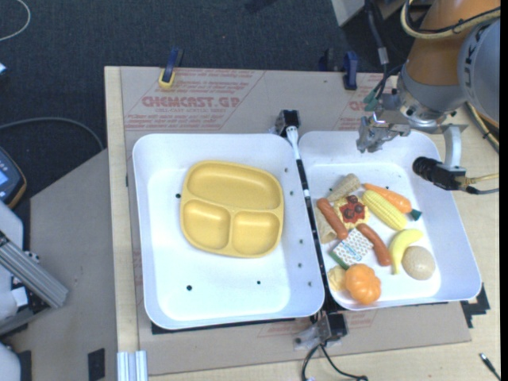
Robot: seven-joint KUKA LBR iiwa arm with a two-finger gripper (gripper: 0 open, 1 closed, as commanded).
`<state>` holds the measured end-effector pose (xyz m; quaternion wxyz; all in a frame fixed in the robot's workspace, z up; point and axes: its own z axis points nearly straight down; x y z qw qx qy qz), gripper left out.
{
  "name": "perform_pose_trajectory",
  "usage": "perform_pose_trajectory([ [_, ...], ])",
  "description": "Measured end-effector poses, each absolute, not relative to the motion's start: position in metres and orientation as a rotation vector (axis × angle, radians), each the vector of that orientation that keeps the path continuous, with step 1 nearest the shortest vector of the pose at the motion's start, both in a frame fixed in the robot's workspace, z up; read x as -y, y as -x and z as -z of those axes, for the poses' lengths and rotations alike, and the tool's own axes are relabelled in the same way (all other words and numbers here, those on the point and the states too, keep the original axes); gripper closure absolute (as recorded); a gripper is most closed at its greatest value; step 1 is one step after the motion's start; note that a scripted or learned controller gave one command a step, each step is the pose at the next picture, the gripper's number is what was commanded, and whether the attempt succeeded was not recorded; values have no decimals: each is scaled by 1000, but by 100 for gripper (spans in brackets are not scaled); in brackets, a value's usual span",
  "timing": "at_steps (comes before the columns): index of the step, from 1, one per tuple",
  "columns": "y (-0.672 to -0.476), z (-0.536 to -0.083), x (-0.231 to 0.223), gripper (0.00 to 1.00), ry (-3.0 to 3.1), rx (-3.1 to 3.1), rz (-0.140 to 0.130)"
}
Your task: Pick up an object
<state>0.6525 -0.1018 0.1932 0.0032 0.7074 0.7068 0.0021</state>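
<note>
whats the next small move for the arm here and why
Probably bring the pincer toward the camera and down over the pile of toy food. It hangs above the bare far end of the right bin, holding nothing, while the corn and carrot lie nearest it. The yellow plate sits alone in the left bin.

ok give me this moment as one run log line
gripper: above right bin's far edge, nothing seen held | toy food pile: in right bin | yellow tray: in left bin
</note>
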Motion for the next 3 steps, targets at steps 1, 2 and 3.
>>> perform_pose_trajectory([
  [1,-654,-228,102,100,-2216,-2218,-6],
  [2,-602,-215,89,100,-2227,-2223,5],
  [3,-605,-225,89,100,-2219,-2220,-3],
])
